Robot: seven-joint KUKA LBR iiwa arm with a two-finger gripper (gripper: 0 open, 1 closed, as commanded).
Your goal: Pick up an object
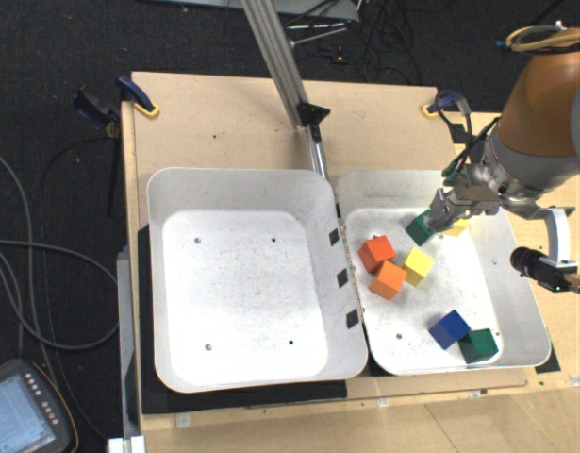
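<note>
Nearest me, a dark green cube [479,345] sits against the right bin's [530,352] front edge, beside a blue cube [449,328]. My gripper [446,217] hangs over a green block [421,227] toward the bin's back edge, probably lining up a grab; I cannot tell its state.

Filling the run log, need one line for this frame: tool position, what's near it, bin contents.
tool: low in right bin | at it: green block, yellow piece | grasp: unclear | loose: two orange, yellow, blue, green blocks

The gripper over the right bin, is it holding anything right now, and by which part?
Cannot be told. The gripper is down among a green block and a yellow block in the right bin, but no block shows between its fingers.
</note>
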